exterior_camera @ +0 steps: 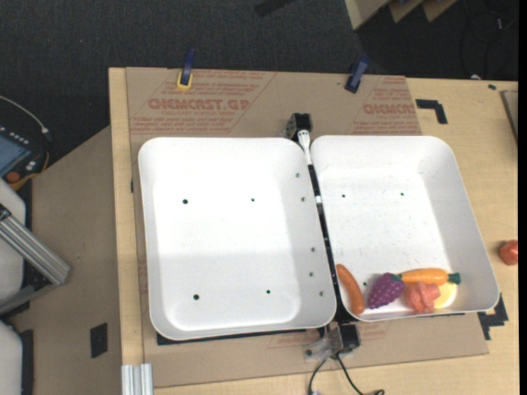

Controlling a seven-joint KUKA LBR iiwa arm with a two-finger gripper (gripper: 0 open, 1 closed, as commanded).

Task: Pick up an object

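Camera view: two white bins sit side by side on the desk. Left bin (pixel 222 237) carries nothing. Right bin (pixel 395 188) has toy food bunched in its near corner: sausage (pixel 350 289), purple grapes (pixel 384 290), carrot (pixel 428 276), a red piece (pixel 418 297); probably slid there against the wall. Crowding may hinder a clean grasp. Claw state: cannot tell from this frame.

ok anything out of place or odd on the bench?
One small orange-red object lies on the cardboard bench top, outside the right white bin. The other toy foods, including the purple grape bunch, crowd that bin's near corner.
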